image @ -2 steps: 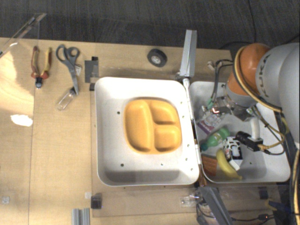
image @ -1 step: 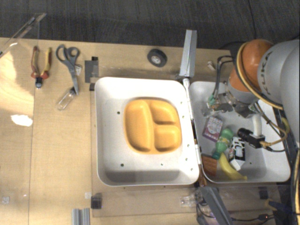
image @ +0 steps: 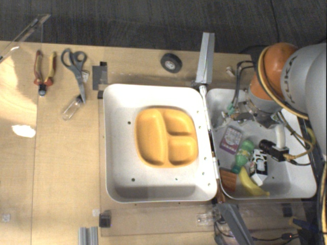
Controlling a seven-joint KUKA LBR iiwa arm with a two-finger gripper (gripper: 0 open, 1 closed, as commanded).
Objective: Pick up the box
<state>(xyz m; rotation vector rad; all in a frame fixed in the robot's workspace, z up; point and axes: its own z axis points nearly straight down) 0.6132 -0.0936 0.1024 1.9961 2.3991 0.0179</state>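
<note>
A small purple box [image: 231,138] lies flat in the right bin [image: 301,185], near its left wall. My gripper [image: 233,113] hangs over the upper left part of that bin, just above and behind the box, apart from it. The grey arm with its orange band [image: 273,60] reaches in from the upper right. Cables and the wrist hide the gripper's tips.
Below the box lie a green bottle [image: 242,155], a yellow banana [image: 251,184], a black-and-white item [image: 259,163] and an orange-brown piece [image: 228,178]. The left bin [image: 117,137] holds a yellow divided plate [image: 166,136]. Scissors [image: 76,68], pliers [image: 44,70] and a tape roll [image: 171,62] lie on the bench.
</note>
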